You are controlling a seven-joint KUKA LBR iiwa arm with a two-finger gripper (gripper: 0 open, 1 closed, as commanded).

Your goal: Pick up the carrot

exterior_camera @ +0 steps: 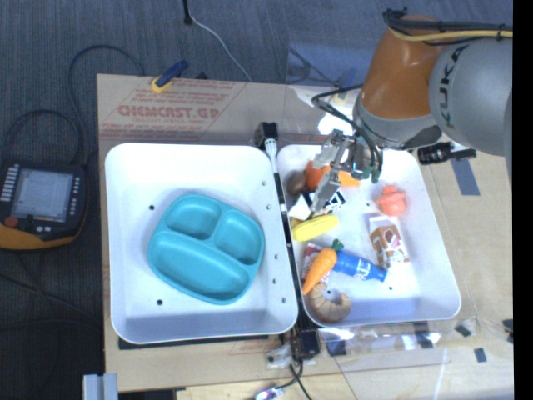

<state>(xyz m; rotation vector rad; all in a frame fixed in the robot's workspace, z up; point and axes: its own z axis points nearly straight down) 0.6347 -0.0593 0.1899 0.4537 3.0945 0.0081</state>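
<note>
camera view: single slanted look down on the table w/ two shallow white bins side by side.
Arm: grey w/ orange band, enters from upper right of frame.
End effector (337, 167): low over the upper left part of the right bin (433, 257), among cluttered items; open or closed, cannot tell from here. Nothing visibly held.
Carrot (320, 267): lower left part of the right bin, lying at a slant, green top toward the frame's upper right, tip toward lower left. Touching or just beside a blue tube-like item (361, 267) on its right; brown round item (328, 305) just below; yellow banana-like piece (314, 227) just above.
Handling (judgement): looks like a toy, prob. plastic or foam, so light and fairly stiff; smooth tapered skin could slip toward the thin end. Best hold approx. mid-body at the thicker half, across the short axis, away from the blue tube.
Task state (judgement): end effector sits above and apart from the carrot; pick not yet made.
Other shapes: teal divided plate (206, 246), three wells, glossy, in left bin (133, 182); pinkish lumpy item (391, 200); small printed packet (388, 244), flat.
</note>
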